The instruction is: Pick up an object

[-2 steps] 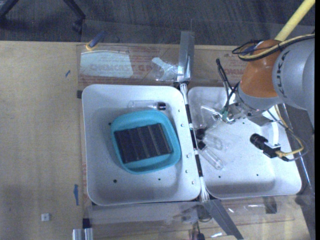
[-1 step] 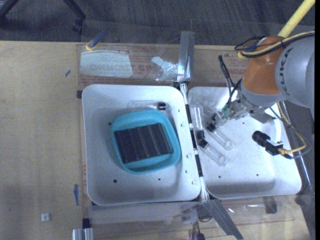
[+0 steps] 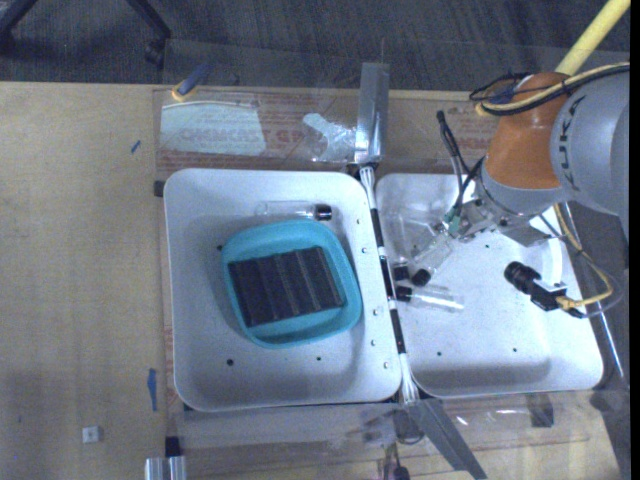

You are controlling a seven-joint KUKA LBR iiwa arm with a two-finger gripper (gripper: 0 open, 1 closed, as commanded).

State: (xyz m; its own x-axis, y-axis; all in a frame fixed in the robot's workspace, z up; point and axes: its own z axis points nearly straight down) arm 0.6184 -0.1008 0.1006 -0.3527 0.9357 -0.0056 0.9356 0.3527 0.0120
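Single arm [image 3: 525, 148] reaches in from the right, end effector [image 3: 452, 230] low over the upper left part of the right bin [image 3: 500, 358]. Step in hand looks like the approach or the grasp itself, with nothing visibly lifted. Cannot tell how far open the end effector is, nor whether it has hold of anything; clear plastic and glare clutter that spot. Likely target is the black-capped tube [image 3: 418, 265], lying slanted just below-left of the end effector, near the bin's left wall. Whether it touches the tool, cannot tell. Just beside it are a small black piece [image 3: 403, 291] and a clear tube [image 3: 438, 298] lying nearly level, both near the same wall. Left bin [image 3: 200, 348] holds a blue tray [image 3: 290, 284] with a dark ribbed inside and a thin tube [image 3: 292, 209] just above the tray, well apart from the arm. Both bins sit on a wooden surface [image 3: 70, 268]. Next move, as a guess: close across the black-capped tube's narrow width, then lift straight up. The tube is slim, smooth and round, so it may roll or slip, and the neighbours are near enough to get nudged or pinched along
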